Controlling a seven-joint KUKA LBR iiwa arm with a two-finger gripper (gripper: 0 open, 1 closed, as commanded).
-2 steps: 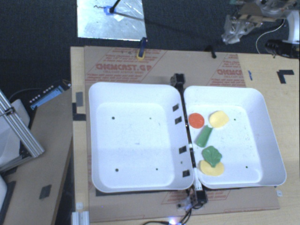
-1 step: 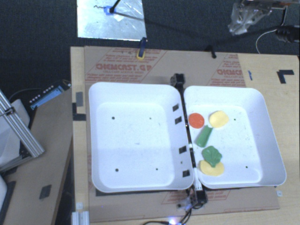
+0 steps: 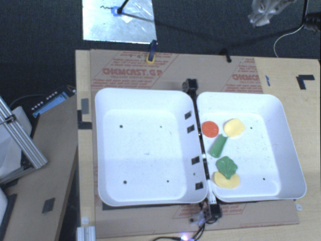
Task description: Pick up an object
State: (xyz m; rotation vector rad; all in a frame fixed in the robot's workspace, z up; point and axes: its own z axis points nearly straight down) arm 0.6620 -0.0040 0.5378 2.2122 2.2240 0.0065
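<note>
I see the gripper [image 3: 268, 6] up at the far top right, well clear of the bins; can't tell its state. Toys sit in the right bin [image 3: 281, 134]: red disc [image 3: 209, 129], green stick [image 3: 218, 146].

A robotics lab bench

I'm looking down on a test setup, not a home: two shallow white bins [image 3: 145, 152] clipped side by side on a cardboard sheet [image 3: 170, 69] over a wooden bench [image 3: 45, 185], dark carpet [image 3: 40, 39] beyond, loose cables [image 3: 288, 36], an aluminium frame rail [image 3: 20, 137], and small plastic toy foods [image 3: 223, 152] as test pieces
</note>
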